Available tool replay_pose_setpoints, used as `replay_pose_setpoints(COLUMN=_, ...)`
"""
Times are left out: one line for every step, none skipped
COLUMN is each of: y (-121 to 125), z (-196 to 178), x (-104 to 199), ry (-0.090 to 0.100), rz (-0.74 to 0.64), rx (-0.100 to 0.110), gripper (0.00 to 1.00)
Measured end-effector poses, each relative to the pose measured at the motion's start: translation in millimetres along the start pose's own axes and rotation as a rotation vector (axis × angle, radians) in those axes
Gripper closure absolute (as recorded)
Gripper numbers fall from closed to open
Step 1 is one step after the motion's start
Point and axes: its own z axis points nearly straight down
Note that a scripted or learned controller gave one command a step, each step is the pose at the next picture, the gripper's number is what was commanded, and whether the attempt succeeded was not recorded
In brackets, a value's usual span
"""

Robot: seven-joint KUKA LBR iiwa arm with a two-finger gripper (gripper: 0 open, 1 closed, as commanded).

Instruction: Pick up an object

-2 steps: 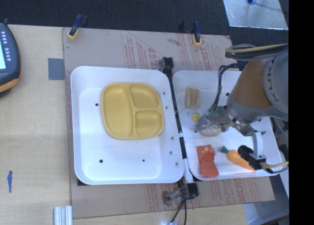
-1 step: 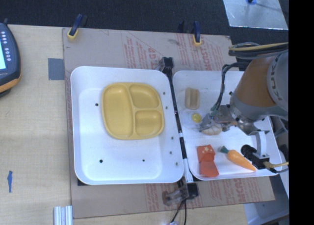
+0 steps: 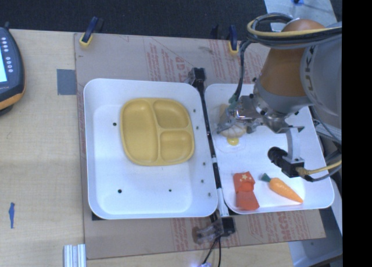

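My gripper (image 3: 234, 121) reaches down into the upper left part of the right bin (image 3: 311, 202), its metal fingers just above a small white and yellow fried egg toy (image 3: 233, 140) on the bin floor. Nothing shows between the fingers. Near the front of the same bin lie a red block (image 3: 245, 189) and an orange carrot (image 3: 285, 189). In the left bin (image 3: 104, 196) sits a yellow divided plate (image 3: 157, 130).
The grey arm with its orange band (image 3: 290, 62) covers the right bin's far right part. A black cable fitting (image 3: 285, 161) hangs over that bin. A teach pendant (image 3: 9, 68) rests at the bench's left edge. Clamps hold the cardboard at the far edge.
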Motion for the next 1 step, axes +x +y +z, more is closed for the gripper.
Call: replay_pose_setpoints(y=0.1, z=-37.0, x=47.8, ry=0.0, rz=0.002, rx=0.004, gripper=1.0)
